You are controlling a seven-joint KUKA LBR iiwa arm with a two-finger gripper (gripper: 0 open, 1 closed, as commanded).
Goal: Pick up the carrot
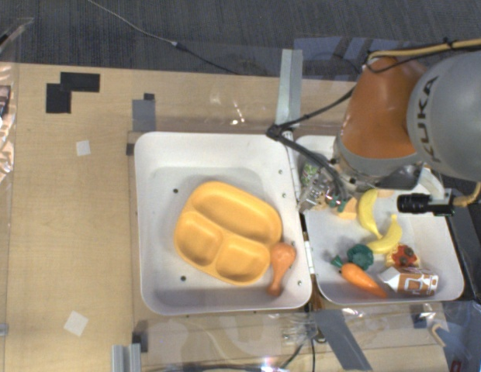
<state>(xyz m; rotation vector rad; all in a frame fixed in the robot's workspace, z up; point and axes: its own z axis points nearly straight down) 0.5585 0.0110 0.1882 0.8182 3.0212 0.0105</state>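
Orange plastic carrot [361, 278] with green top lay in right shallow white bin [450, 285], near front edge, tip pointing right toward small bottle with orange-and-white label [411, 284], lying on its side. Dark green leafy piece [361, 256] just behind carrot's top end. Yellow plastic banana [378, 223] further back in same bin, curved; small reddish item [404, 255] just beside banana's lower end, too small to identify.

Grey arm with orange band [380, 115] reached in from right, over back left corner of right bin. Gripper [324, 188] seen at divide between bins, well apart from carrot, nothing visible between fingers; open or closed state: could not tell, fingertips obscured by wrist hardware.

Left shallow white bin [155, 231] held yellow compartmented plastic tray [225, 231], tilted diagonally, and tan plastic drumstick [280, 264] touching tray's right front corner.

Both bins side by side on light wooden table [70, 231]. Black tape marks [70, 90] at table's back left.
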